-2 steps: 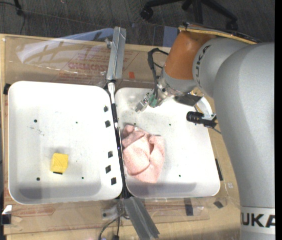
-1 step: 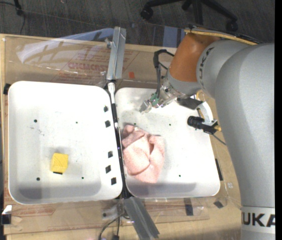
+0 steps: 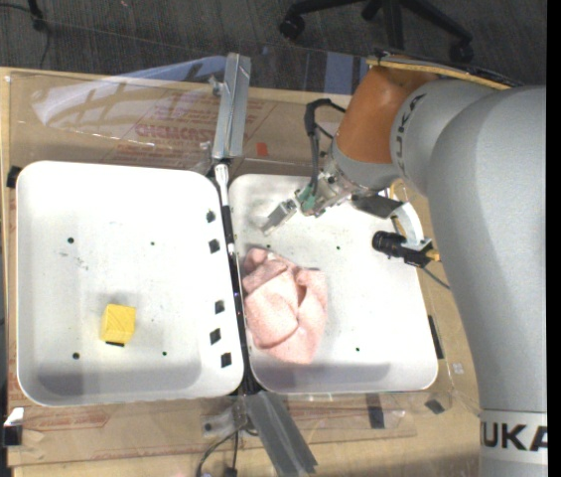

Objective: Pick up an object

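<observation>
A crumpled pink cloth (image 3: 282, 308) lies in the right bin (image 3: 389, 361), against its left wall. A small yellow block (image 3: 118, 324) sits in the lower left part of the left bin (image 3: 111, 217). My gripper (image 3: 282, 213) hangs over the back left of the right bin, above and just behind the cloth, and I see nothing held in it. It points down and to the left from the wrist.
A metal divider bar (image 3: 228, 117) runs between the two bins. The grey arm (image 3: 479, 217) with its orange band (image 3: 374, 117) covers the right side of the right bin. A black fitting (image 3: 399, 246) sticks out near the wrist.
</observation>
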### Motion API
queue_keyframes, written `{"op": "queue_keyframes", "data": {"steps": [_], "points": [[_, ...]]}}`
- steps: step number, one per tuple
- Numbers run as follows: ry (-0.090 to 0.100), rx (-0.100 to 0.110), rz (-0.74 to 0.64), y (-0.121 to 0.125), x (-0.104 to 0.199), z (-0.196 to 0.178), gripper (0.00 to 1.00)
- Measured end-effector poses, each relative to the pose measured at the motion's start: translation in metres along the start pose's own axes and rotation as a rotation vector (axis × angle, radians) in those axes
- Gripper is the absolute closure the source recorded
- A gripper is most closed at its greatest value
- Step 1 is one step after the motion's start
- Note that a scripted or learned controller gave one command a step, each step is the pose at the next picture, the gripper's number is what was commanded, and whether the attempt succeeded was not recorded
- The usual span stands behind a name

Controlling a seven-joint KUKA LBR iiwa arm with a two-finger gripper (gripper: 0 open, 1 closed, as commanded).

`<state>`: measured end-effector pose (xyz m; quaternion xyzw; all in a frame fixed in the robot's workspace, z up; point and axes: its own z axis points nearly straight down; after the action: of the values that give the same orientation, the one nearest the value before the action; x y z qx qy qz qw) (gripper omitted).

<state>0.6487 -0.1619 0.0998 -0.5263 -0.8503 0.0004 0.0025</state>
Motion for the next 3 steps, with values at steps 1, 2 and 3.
{"op": "queue_keyframes", "data": {"steps": [1,2,3], "points": [[-0.010,-0.003,-0.179,-0.010,0.056,0.006,0.00],[-0.008,-0.003,-0.184,-0.009,0.057,-0.003,1.00],[-0.004,-0.002,-0.092,0.019,0.022,0.008,1.00]]}}
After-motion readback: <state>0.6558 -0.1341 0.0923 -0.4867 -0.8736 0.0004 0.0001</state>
